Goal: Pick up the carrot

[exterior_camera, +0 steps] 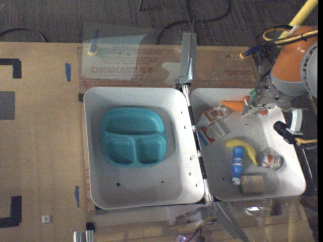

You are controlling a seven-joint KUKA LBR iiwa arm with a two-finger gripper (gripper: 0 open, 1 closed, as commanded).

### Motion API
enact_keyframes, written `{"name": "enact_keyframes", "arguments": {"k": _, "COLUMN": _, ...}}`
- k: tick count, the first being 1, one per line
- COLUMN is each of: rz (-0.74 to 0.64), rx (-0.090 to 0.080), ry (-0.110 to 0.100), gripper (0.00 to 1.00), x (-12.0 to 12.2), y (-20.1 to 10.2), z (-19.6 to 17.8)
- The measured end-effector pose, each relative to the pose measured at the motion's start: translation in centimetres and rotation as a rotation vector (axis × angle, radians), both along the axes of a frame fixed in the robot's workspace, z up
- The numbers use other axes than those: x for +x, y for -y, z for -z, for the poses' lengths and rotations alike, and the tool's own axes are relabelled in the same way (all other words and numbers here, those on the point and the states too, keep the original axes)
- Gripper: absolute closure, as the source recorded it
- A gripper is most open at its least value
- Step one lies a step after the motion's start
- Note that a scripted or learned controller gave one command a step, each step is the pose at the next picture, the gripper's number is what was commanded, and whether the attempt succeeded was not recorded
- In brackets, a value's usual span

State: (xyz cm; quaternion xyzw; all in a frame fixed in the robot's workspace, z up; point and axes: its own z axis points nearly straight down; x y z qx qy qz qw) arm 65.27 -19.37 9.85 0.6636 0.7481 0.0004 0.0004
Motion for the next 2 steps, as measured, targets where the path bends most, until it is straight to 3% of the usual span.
{"name": "enact_keyframes", "arguments": {"k": 1, "rz": 0.140, "rx": -0.002, "ry": 0.003, "gripper": 1.00, "x": 0.7, "y": -3.7, "z": -7.4}}
{"name": "enact_keyframes", "arguments": {"k": 2, "rz": 0.295, "rx": 0.001, "ry": -0.003, "gripper": 1.00, "x": -10.8, "y": -9.3, "z": -4.4}}
